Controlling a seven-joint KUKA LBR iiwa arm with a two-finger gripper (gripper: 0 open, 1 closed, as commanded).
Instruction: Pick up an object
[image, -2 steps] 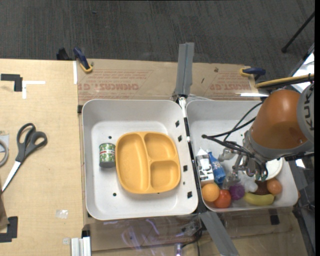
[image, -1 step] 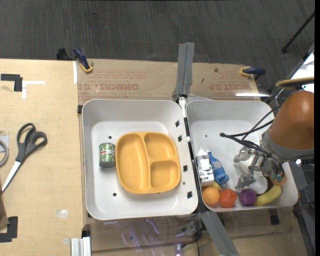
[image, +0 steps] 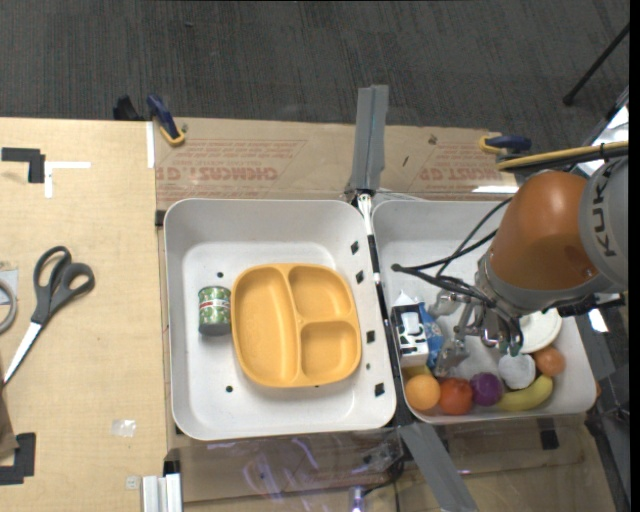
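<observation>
The arm reached in from the right and hung low over the right bin (image: 570, 400), its tool (image: 470, 340) down among the clutter near the front, presumably because that was where the pickable things were heaped. Whether the tool was released or clenched could not be told; cables and the orange wrist hid too much of it, and nothing was visibly caught in it.

The likely candidates lay in a row along the front wall of that bin: an orange (image: 422, 391), a tomato (image: 455, 396) touching it, a purple plum-like fruit (image: 487, 388) and a banana (image: 527, 395). A blue-and-white box (image: 410, 330) stood just beside the tool (close enough, I judged, to crowd a descent), and a white disc (image: 541, 328) lay beyond.

The left bin (image: 190, 300) held a yellow divided tray (image: 296, 325) with a small green can (image: 213, 310) just beside its left edge, well apart from the arm. Scissors (image: 45, 295) lay on the table (image: 80, 400), out of play.
</observation>
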